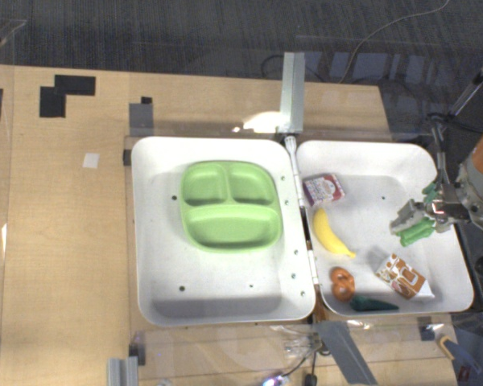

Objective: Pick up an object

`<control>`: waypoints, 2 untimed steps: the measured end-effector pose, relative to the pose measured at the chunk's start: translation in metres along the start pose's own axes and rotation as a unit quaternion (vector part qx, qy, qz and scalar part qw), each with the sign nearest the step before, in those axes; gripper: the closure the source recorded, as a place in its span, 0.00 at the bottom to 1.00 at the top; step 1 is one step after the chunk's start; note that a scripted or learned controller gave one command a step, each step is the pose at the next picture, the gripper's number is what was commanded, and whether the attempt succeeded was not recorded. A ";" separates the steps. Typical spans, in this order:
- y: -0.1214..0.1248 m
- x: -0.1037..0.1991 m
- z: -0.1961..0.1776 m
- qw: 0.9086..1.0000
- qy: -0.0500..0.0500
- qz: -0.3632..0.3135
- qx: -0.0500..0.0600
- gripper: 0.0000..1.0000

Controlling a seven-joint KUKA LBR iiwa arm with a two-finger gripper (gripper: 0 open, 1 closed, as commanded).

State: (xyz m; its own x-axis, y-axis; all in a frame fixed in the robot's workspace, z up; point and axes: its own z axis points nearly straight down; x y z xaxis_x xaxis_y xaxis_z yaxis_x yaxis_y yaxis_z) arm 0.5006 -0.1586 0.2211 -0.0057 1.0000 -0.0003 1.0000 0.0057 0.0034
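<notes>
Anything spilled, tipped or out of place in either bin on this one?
Nothing stands out. The green divided plate lies flat in the left bin. In the right bin, the banana, the purple packet and the orange-and-white packet lie apart and look whole. The gripper hangs over that bin's right side.

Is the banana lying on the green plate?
No, the banana lies in the right bin, while the green divided plate sits in the left bin.
</notes>
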 end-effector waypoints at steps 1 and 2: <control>0.020 0.039 0.092 1.000 0.000 -0.002 0.001 0.00; 0.024 0.010 0.117 1.000 0.000 0.002 0.001 0.00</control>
State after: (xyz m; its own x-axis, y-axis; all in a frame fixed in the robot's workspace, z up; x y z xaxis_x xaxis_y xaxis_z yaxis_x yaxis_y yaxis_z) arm 0.5254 -0.1489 0.1043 -0.0021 1.0000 0.0001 1.0000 0.0021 0.0024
